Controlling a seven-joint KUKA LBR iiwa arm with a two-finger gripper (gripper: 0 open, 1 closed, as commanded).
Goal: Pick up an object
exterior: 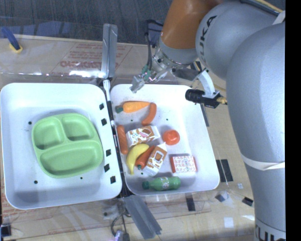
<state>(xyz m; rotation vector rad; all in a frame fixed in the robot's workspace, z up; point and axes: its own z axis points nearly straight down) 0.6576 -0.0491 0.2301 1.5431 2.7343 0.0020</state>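
Just below the gripper, whose opening I cannot tell, lies the carrot.

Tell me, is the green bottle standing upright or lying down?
Lying down: the green bottle rests on its side along the right bin's near wall.

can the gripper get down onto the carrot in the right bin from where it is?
Probably yes. The gripper sits at the right bin's far rim, with the carrot lying just below it in view. Nothing rests on the carrot; only a sausage touches its right end.
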